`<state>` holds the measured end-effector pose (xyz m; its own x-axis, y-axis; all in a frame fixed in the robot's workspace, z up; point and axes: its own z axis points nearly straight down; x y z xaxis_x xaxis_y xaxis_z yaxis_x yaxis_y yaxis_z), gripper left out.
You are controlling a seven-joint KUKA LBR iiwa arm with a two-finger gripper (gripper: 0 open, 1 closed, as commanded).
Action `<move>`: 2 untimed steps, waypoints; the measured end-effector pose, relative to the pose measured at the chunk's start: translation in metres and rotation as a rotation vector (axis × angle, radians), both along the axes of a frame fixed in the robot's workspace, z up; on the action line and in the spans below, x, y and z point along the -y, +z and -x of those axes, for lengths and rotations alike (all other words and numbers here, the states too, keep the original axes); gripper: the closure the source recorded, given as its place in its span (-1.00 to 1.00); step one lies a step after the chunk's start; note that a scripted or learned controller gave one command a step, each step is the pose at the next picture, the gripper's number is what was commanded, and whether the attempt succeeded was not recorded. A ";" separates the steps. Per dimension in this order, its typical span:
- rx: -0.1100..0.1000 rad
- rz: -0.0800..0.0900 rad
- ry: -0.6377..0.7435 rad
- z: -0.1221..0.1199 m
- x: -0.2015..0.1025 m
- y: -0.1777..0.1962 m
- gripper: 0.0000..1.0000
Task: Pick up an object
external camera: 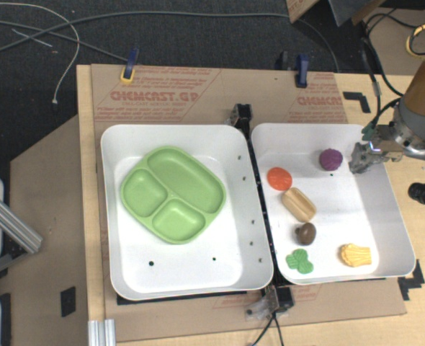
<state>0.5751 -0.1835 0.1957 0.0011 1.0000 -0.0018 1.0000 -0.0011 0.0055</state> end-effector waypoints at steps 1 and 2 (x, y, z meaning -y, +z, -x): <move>-0.003 -0.001 0.002 -0.001 0.000 0.019 1.00; -0.007 -0.004 0.005 -0.003 -0.047 0.014 1.00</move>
